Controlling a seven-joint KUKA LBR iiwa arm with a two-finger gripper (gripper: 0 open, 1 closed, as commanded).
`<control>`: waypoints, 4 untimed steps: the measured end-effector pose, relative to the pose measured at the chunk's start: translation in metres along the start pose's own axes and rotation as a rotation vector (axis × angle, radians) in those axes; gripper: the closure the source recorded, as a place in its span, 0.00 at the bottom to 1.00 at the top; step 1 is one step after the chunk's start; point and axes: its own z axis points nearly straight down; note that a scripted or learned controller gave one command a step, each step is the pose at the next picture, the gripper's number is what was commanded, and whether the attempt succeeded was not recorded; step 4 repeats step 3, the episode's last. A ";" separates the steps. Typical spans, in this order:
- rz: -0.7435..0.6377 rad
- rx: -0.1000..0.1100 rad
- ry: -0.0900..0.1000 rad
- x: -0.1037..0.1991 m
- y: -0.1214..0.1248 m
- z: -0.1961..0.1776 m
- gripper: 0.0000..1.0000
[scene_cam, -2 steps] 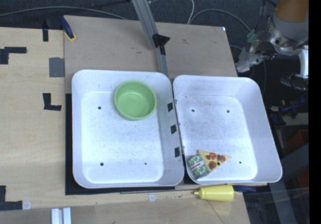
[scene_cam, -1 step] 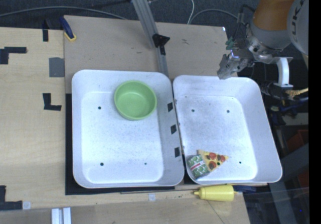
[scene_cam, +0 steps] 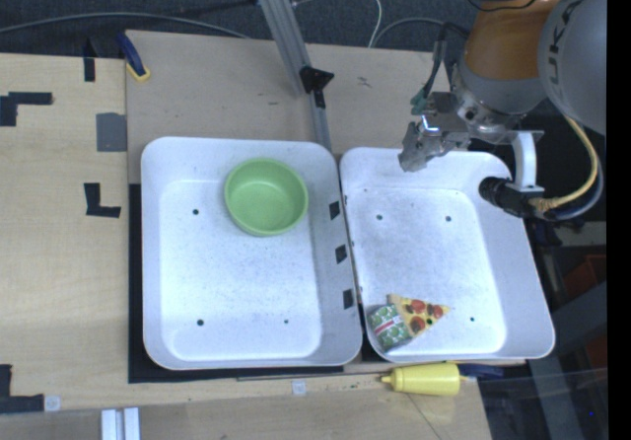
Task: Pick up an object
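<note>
where it lies, pizza slice (scene_cam: 422, 314) points right, long axis left-right.

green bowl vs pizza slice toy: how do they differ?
The green bowl is round, plain green, in the left bin; the pizza slice is wedge-shaped, multicoloured, flat, in the right bin by its near edge. The bowl looks larger. Both lie apart from the hand.

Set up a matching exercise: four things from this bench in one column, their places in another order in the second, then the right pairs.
Things:
1. green bowl
2. pizza slice toy
3. yellow bottle
4. pincer

Places:
A. near corner of the right bin
B. on the bench, outside the right bin's near edge
C. above the right bin's far edge
D. far part of the left bin

Pairs: 1-D, 2-A, 3-B, 4-C
</note>
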 end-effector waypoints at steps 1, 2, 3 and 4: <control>0.000 0.001 0.000 0.051 -0.022 0.000 1.00; 0.000 0.002 -0.001 0.103 -0.037 0.020 1.00; -0.001 0.001 0.000 0.154 -0.053 0.017 1.00; -0.001 0.001 0.000 0.154 -0.053 0.017 1.00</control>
